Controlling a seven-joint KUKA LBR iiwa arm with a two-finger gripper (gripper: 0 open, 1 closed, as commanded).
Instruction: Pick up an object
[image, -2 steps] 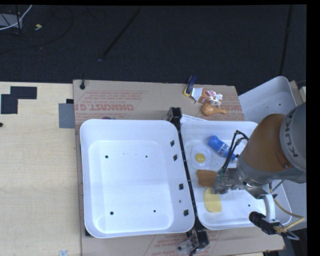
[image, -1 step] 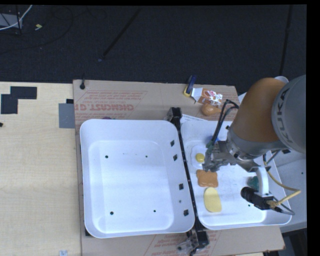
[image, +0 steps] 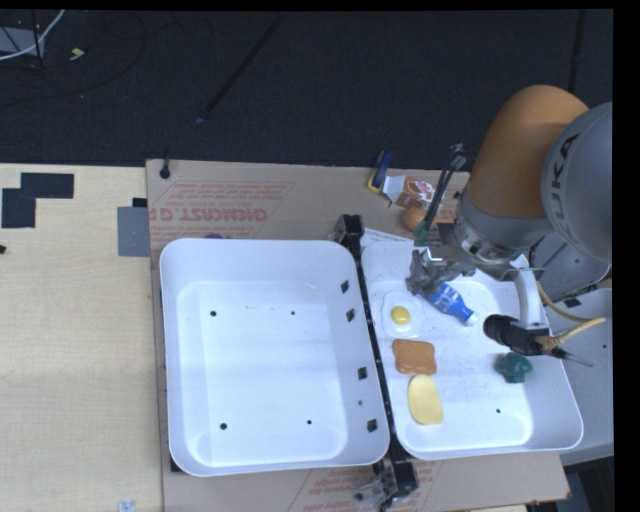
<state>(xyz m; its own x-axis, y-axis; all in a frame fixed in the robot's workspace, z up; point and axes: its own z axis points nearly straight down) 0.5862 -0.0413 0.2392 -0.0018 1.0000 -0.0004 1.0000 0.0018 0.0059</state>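
Blue bottle (image: 452, 301) half under fingers (image: 424, 268)

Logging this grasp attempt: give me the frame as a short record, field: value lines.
gripper: over the right bin's upper part, above the blue object; finger state not clear
blue object: right bin, just below the gripper
fried egg toy: right bin, near the left wall
brown toast piece: below the egg
yellow piece: below the toast
green object: right side of right bin
left bin: white, beside the right bin
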